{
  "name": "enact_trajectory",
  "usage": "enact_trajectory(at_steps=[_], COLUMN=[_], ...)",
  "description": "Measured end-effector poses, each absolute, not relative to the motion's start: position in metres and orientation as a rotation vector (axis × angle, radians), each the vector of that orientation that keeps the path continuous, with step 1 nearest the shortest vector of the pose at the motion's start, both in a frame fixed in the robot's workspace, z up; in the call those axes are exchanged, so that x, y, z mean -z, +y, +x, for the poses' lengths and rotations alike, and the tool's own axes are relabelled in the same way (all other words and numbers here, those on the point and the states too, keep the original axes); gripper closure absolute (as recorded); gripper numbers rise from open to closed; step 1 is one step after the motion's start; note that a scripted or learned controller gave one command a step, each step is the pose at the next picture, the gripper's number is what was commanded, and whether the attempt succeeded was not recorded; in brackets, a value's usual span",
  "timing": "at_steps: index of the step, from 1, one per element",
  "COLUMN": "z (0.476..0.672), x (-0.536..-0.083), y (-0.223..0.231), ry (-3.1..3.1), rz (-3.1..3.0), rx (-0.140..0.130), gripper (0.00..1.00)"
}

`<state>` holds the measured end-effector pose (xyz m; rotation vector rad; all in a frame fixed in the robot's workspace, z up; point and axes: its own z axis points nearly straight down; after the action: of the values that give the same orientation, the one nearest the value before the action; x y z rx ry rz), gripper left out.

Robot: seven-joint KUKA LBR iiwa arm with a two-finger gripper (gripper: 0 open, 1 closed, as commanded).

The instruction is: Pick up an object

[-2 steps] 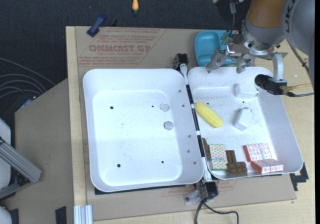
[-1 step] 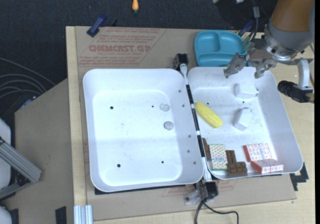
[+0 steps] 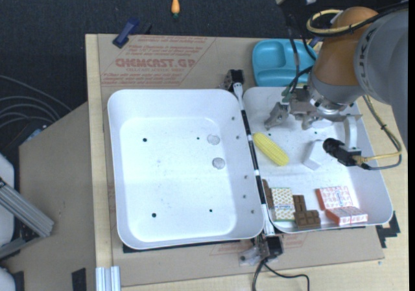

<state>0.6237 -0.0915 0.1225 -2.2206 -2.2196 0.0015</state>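
In the right bin (image 3: 369,183) lie a yellow corn cob (image 3: 270,149), a small white block (image 3: 313,155), a pale patterned box (image 3: 282,203), a brown chocolate bar (image 3: 305,212) and a red-and-white box (image 3: 340,205). My gripper (image 3: 292,118) hangs over the far end of this bin, up and to the right of the corn. Its fingers (image 3: 276,116) are spread open with nothing between them. The grey arm with its orange band (image 3: 340,50) comes in from the upper right.
The left white bin (image 3: 120,153) stands beside the right one, their rims meeting at a black hinge strip (image 3: 249,147). A light blue container (image 3: 279,63) sits behind the right bin. Small bits lie on the dark floor beyond the bench.
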Motion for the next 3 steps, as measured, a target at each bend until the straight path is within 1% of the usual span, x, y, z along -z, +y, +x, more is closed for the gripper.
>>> enact_trajectory(at_steps=[1,2,3], z=[0.579,0.549,0.559], x=[-0.185,-0.152,-0.084], y=[-0.090,-0.094,-0.095], ry=[-2.219,-2.219,-2.219], rz=[-2.219,-2.220,-2.220], rx=[-0.002,-0.002,-0.001], gripper=[0.00,0.00,0.00])
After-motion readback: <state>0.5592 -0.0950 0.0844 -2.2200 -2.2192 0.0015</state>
